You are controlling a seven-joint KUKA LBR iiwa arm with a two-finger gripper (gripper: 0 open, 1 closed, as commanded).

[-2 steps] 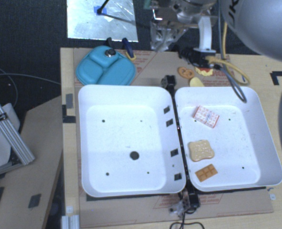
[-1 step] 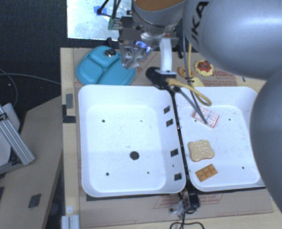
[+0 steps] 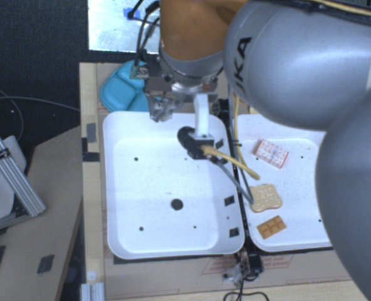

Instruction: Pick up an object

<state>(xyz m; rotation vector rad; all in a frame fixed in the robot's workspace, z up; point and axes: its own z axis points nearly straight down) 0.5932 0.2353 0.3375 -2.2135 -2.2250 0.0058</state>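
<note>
Arm [image 3: 298, 61] fills top right. Gripper [image 3: 162, 108] sits over left bin's [image 3: 148, 187] far rim; open or shut, we can't tell. Candidates in right bin [image 3: 301, 193]: tan slab [image 3: 265, 197], pink packet [image 3: 271, 152], brown block [image 3: 272, 226] — all view-right of gripper, twd near edge. Black disc [image 3: 177, 204] in left bin — obj or mark, unclear.

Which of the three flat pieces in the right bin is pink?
The patterned rectangle at the back; the toast-like piece and small brown block lie nearer the front.
</note>
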